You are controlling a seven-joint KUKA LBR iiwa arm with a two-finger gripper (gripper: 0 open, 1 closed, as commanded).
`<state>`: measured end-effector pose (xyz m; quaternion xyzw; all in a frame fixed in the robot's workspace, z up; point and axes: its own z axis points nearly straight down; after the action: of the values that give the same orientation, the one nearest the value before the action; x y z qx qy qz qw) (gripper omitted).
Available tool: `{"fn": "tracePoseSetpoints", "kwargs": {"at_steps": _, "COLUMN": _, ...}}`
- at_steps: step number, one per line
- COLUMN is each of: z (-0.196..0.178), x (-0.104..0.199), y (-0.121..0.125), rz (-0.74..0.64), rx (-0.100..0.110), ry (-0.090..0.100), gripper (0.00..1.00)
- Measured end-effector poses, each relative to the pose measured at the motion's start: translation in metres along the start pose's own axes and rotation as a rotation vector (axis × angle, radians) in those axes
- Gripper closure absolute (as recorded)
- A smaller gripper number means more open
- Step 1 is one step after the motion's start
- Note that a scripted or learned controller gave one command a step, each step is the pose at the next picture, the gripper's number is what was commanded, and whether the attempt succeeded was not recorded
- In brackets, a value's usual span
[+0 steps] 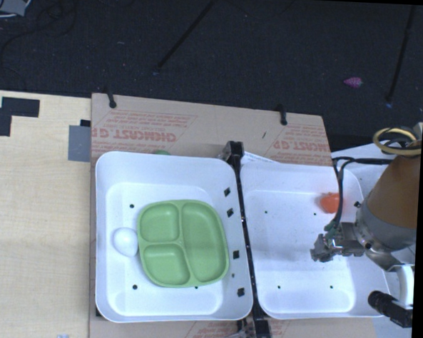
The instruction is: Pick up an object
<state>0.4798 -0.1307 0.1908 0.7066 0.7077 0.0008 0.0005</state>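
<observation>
Camera view has my gripper [326, 247] low in the right bin [289, 305], near its right wall, and I can't tell how it's set. An orange ball [329, 202], small and round, sits just beyond it by the far wall, looking like my pick. Left bin [107, 294]: green plate [182, 241], white ball [125, 241] touching it.

Likely a robotics lab, taped cardboard sheet [206, 132] under two white bins [110, 194], loose cables [14, 3] on dark floor

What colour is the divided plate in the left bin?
Light green; the plate shows in the camera view.
</observation>
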Motion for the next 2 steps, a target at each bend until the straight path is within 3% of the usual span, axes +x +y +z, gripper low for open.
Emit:
{"fn": "tracePoseSetpoints", "kwargs": {"at_steps": 1, "z": -0.061, "x": -0.006, "y": -0.003, "rz": 0.001, "rx": 0.000, "ry": -0.001, "gripper": 1.00}}
{"fn": "tracePoseSetpoints", "kwargs": {"at_steps": 2, "z": -0.062, "x": 0.037, "y": 0.004, "rz": -0.002, "rx": 0.003, "ry": 0.001, "gripper": 1.00}}
